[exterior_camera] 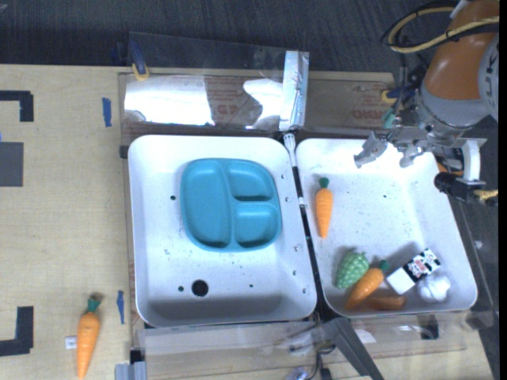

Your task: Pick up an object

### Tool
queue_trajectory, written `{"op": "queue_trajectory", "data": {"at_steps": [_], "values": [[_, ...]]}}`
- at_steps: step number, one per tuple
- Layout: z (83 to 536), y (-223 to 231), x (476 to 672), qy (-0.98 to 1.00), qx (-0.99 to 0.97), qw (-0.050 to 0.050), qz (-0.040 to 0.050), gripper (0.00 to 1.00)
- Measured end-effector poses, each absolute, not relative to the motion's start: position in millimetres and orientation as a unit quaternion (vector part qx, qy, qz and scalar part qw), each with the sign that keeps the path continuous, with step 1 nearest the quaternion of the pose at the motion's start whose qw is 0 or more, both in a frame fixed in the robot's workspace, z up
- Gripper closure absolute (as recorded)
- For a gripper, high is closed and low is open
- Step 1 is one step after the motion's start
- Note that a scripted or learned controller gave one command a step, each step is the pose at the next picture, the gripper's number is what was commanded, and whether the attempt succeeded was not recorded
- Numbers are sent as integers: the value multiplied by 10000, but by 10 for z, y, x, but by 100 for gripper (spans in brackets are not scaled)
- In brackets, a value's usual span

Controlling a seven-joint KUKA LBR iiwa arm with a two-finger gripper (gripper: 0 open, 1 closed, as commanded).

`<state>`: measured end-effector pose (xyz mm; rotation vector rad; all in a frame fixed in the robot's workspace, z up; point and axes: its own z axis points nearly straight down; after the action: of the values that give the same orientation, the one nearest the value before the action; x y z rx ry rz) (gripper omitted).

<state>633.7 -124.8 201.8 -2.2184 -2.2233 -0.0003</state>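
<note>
Hovering over the far edge of the right bin (444, 212), the gripper (390, 150) has its two fingers spread apart with nothing between them. A toy carrot (323, 206) lies on the bin floor nearer the camera and left of the jaws, clear of them. Another carrot (366, 283), a green knobbly toy (351, 267) and a black-and-white toy (422, 266) cluster in the near corner. A blue divided plate (231, 203) sits in the left bin (150, 212).

My jaws look like dull grey metal. Below me, glossy white plastic bins (150, 212), a matt blue plastic tray (230, 203), pale wood-grain tabletop (55, 236).
</note>
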Motion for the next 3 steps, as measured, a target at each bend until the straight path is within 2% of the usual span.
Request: {"op": "queue_trajectory", "data": {"at_steps": [1, 2, 3], "values": [[1217, -961, 6652, -7215, -6925, 33, 19, 0], [1891, -647, 6689, -7241, -6897, -32, -31, 0], [1856, -398, 6593, -7868, -6172, 1, -2, 0]]}}
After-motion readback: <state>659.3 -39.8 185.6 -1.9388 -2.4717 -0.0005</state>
